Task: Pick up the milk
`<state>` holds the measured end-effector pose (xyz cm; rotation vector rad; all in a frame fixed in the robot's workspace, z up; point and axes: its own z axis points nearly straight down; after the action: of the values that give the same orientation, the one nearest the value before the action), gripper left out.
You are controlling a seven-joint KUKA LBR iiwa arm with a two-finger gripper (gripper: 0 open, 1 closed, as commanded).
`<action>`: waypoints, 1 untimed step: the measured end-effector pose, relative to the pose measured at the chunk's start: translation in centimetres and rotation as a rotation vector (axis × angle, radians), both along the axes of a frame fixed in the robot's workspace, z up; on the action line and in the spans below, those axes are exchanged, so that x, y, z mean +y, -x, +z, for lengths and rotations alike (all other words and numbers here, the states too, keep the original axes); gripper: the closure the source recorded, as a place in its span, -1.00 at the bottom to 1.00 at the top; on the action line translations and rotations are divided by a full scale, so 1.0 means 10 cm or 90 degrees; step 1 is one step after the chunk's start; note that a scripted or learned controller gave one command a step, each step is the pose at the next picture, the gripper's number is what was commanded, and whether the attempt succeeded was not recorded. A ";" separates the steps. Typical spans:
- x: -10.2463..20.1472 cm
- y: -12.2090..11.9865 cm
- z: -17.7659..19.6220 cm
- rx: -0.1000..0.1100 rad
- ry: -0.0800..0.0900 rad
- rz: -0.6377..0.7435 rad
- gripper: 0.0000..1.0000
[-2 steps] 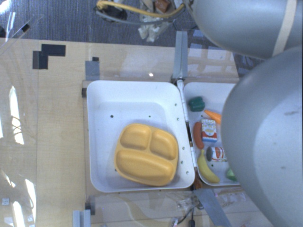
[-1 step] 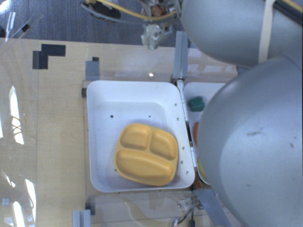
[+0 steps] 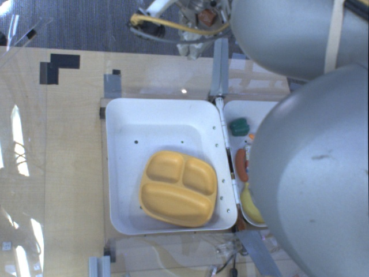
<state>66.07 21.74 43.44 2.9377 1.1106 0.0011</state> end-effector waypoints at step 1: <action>0.02 0.00 0.12 -0.002 0.000 0.005 1.00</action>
<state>66.07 21.92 44.59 2.9324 1.1230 0.0063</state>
